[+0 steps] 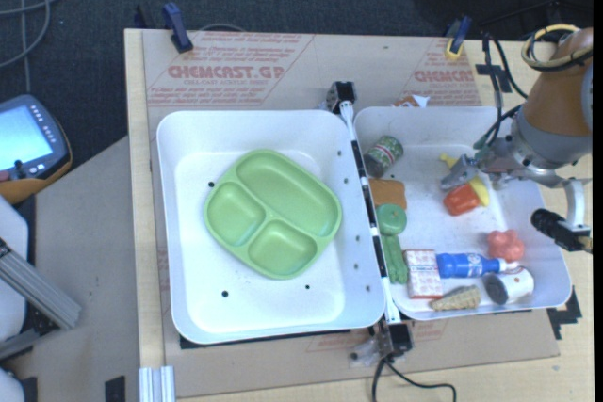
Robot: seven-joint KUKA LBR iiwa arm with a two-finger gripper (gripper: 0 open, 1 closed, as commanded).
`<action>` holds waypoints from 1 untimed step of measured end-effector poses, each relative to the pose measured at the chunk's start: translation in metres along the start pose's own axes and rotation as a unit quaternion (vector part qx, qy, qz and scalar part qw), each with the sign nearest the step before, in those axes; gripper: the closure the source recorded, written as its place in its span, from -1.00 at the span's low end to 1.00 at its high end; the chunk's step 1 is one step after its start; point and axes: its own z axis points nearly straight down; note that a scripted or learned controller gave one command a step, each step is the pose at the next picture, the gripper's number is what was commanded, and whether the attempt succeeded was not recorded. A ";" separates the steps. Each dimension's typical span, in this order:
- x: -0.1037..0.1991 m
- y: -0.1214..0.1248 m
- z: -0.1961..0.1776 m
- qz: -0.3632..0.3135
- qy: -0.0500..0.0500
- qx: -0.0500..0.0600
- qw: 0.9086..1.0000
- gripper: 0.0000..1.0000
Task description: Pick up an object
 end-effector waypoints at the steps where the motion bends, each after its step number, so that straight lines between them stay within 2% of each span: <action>1: 0.047 -0.029 0.019 -0.001 0.006 0.009 1.000 -1.00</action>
